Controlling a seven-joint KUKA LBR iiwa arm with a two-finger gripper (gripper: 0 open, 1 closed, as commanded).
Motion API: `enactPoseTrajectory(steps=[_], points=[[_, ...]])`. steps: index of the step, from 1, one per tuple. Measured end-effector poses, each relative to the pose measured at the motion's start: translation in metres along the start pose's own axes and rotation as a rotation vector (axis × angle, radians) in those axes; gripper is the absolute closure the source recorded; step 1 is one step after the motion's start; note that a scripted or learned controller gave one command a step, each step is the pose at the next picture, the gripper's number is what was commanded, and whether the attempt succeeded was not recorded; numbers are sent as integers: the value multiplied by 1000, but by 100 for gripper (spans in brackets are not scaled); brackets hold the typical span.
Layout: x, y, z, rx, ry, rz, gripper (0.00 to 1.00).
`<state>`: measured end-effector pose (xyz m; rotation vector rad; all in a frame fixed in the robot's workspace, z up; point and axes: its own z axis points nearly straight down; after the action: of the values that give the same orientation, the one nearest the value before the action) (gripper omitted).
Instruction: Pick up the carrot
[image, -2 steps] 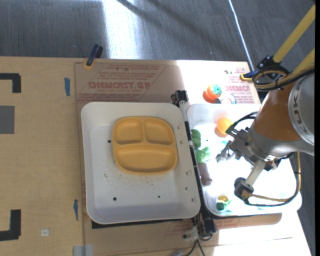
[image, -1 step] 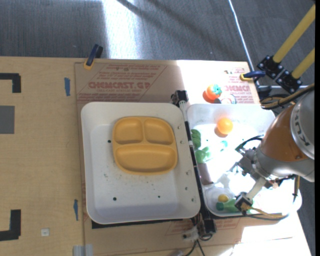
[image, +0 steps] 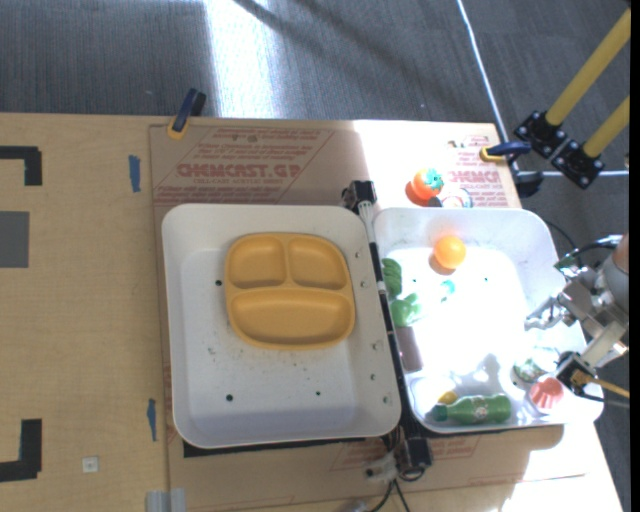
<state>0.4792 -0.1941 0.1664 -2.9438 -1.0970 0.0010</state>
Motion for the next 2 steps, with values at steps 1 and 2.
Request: enactPoseTrajectory(steps=[1,2], points=[[-8,9,38,4,-1,379,0],[-8,9,29,5,-1,376,100]])
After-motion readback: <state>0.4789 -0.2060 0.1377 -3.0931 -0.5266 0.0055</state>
